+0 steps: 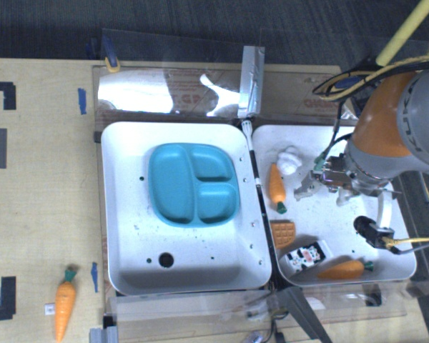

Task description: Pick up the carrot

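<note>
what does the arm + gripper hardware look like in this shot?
The grey KUKA arm has rounded metal-grey segments and a broad orange band above the wrist. Black and yellow cables loop beside it. The two-finger gripper is a small dark-and-silver metal assembly with a greenish spot.

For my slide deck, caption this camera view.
Gripper hovers in the right bin near a carrot; blue tray fills the left bin.

Robotics laboratory: a wooden bench [36, 213] carries two white bins [121, 191], blue tape marks [81, 100] at 10 o'clock, loose cables [343, 84] at 2 o'clock.
</note>
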